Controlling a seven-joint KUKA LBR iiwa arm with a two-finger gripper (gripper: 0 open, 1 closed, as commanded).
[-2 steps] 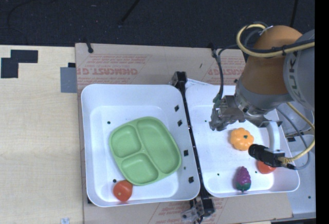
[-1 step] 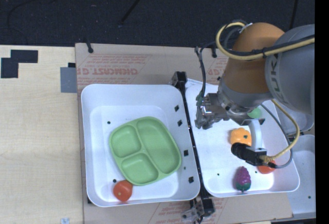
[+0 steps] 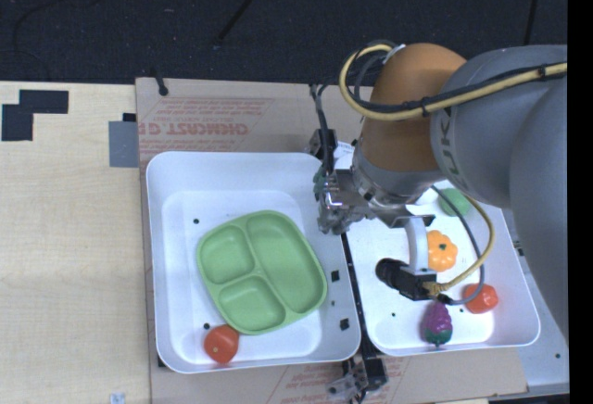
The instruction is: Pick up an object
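My gripper (image 3: pixel 331 208) hangs over the divide between the two white bins, at the right bin's (image 3: pixel 519 337) left edge. I see nothing held in it. In the right bin lie an orange-yellow pepper (image 3: pixel 441 250), a red fruit (image 3: pixel 481 298), a purple piece (image 3: pixel 436 323) and a green piece (image 3: pixel 454 202) partly hidden under the arm. All sit to the right of the gripper and apart from it. The left bin (image 3: pixel 176 208) holds a green divided plate (image 3: pixel 261 271) and a red tomato (image 3: pixel 220 344) at its front left corner.
The grey arm with its orange band (image 3: pixel 408 92) covers the back of the right bin. A cardboard sheet (image 3: pixel 222 119) lies under both bins. Bare wooden bench (image 3: pixel 65 254) stretches to the left.
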